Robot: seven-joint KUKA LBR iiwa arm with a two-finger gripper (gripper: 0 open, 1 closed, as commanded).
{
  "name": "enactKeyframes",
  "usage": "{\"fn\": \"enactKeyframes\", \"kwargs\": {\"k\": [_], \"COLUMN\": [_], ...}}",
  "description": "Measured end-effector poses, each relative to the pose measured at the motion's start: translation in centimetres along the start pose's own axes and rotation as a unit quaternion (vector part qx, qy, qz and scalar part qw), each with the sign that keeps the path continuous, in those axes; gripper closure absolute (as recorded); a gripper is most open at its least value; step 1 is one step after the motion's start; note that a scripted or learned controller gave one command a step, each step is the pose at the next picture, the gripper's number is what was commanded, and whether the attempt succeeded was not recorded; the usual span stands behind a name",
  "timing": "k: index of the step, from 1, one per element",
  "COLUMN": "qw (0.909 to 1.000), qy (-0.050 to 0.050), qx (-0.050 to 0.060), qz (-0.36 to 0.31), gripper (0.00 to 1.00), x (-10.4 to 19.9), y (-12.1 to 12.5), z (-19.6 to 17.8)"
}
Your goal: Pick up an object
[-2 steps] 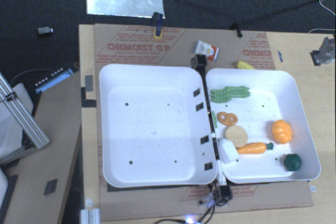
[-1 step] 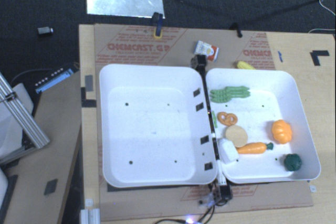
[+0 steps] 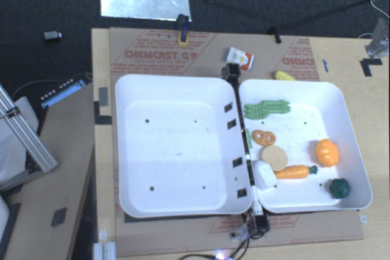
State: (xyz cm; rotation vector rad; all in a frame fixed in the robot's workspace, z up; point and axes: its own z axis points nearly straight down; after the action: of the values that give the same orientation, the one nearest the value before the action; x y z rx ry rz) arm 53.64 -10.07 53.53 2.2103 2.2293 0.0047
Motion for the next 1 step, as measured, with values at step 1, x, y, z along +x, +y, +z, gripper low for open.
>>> {"fn": "enactKeyframes", "kwargs": {"k": [1], "qw": [1.0], "qy": [0.0], "qx": [0.0], "qz": [0.0], "gripper": [1.0], "x": [4.37], "y": [-0.39], "z": [0.01]}}
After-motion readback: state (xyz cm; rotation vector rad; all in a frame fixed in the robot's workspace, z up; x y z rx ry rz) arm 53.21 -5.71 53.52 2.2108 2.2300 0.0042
